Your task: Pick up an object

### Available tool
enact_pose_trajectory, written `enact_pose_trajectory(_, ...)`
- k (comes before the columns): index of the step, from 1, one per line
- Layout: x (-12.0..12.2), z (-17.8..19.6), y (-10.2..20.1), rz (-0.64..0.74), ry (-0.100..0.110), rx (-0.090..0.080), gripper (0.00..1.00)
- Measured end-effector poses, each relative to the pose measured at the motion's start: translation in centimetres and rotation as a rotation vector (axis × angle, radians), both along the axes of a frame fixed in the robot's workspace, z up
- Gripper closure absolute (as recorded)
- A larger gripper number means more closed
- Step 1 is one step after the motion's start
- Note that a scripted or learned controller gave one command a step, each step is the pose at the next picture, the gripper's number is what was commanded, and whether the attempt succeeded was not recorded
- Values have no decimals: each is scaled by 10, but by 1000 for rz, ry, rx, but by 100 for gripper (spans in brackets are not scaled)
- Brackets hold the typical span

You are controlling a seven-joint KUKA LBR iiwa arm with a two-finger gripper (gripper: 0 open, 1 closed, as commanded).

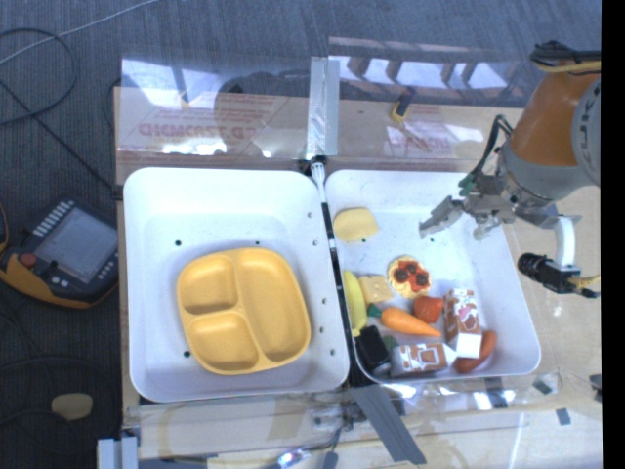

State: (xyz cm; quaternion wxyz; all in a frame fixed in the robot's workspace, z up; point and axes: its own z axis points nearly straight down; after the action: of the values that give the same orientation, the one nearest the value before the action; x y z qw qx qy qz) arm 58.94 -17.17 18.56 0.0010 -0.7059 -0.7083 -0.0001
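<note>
Looking down from the camera view, you are in the approach step: the claw (459,221) hangs spread wide and holding nothing over the right bin (522,306). The toy food, carrot (410,321) included, lies below and left of it, so your next move calls for descending there.

Toy foods (420,325) — carrot (410,321), banana (353,299), pizza slice (409,276) — lie heaped at the right bin's (518,291) near side.
</note>
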Motion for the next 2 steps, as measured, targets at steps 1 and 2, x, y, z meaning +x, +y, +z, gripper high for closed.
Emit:
enact_pose_trajectory(1, -71, -64, -48, 116, 2, 5, 0)
enact_pose_trajectory(2, -98, -93, -31, 35, -21, -4, 0)
